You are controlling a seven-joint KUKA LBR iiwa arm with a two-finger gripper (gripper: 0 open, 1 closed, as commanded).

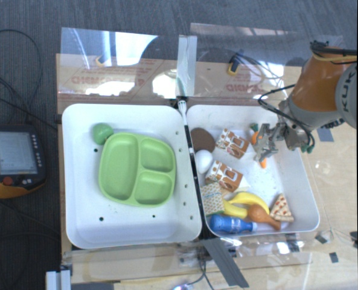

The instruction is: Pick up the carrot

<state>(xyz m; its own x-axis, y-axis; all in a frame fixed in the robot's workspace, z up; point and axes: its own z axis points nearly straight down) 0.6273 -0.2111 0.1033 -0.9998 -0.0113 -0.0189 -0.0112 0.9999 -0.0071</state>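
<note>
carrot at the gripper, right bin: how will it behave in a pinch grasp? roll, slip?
The carrot looks small, slim and tapered, so it probably rolls if nudged sideways. Its smooth toy-like surface may slip from the gripper. Likely stiff and light. It hangs near the right bin floor, so a drop should be harmless.

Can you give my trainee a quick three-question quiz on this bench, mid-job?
1. True or false: the green tray lies in the left bin.
2. Which thing lies nearest the claw? A) the blue bottle B) the carrot C) the green ball
3. Fill in: the banana lies in the ______ bin.

Key
1. True; the tray fills much of that bin, with the ball at its upper left corner.
2. B; the orange carrot shows right at the claw, near the top of the right bin.
3. Right; it lies low in that bin, just above the bottle.
</note>
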